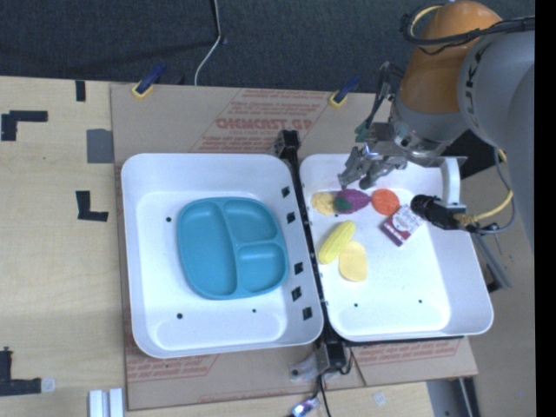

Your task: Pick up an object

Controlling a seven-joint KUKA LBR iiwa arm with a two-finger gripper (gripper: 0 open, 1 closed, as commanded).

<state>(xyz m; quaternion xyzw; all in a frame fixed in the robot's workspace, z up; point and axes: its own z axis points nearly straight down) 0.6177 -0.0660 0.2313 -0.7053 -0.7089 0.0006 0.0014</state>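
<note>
On a cardboard-covered bench [261,124] we see two white bins. The right bin [452,307] holds toy foods; the gripper [365,176], fingers spread and empty, hovers just above the purple piece [353,201]. A blue plate [233,246] sits in the left bin [148,189].

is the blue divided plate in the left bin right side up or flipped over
Right side up: the blue plate shows its three sunken compartments facing the camera, lying flat in the left bin.

I see a blue divided plate [233,247] in the left white bin [148,181]. In the right white bin [452,302]: purple piece [354,201], orange ball [386,201] beside it, yellow corn [336,241], red-white packet [400,226].
</note>
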